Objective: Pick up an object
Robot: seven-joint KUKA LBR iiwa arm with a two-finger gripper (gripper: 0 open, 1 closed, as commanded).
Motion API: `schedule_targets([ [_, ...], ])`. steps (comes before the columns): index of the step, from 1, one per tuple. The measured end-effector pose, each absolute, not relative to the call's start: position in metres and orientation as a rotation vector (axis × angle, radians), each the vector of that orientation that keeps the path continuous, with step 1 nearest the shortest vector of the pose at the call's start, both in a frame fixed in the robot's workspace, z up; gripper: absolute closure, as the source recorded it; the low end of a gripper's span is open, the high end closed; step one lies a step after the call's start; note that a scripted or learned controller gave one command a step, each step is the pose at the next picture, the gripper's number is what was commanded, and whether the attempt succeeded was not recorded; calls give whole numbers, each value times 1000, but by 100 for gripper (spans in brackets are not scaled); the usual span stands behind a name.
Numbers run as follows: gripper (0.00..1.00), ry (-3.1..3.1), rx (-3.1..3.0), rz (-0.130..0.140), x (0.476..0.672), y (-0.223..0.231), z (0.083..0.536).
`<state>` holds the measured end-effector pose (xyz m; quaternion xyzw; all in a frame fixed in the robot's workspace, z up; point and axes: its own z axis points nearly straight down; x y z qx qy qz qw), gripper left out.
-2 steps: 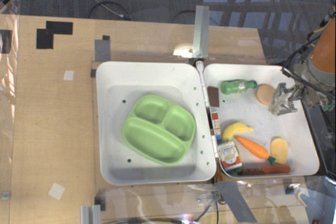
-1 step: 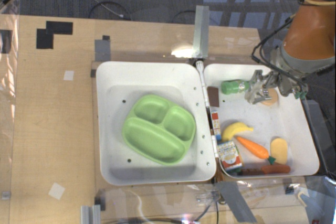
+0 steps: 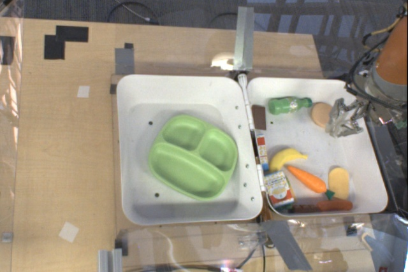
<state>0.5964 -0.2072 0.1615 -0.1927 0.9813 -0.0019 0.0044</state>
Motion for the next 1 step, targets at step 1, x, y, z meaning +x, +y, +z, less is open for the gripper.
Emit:
schedule_targets([
  [1, 100, 3070, -583, -1, 591, -105, 218],
])
